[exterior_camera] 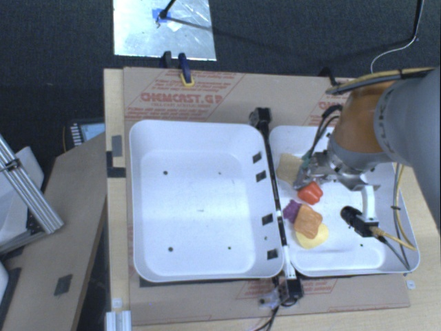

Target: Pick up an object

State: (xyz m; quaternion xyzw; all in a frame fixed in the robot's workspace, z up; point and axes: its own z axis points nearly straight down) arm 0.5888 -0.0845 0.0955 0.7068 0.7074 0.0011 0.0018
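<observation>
A dark carpeted floor (pixel 48 40) fills the upper frame, bearing a shiny square metal sheet (pixel 164 19). A tan wooden bench (pixel 76 205) occupies the lower left.

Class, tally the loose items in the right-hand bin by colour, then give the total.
Red-orange item: 1
Purple item: 1
Orange item: 1
Yellow item: 1
Cream item: 1
Total: 5

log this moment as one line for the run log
arm: over right bin | tool: low, at red-orange object | nearby: purple, orange, yellow, tan block | lift: not seen
</observation>
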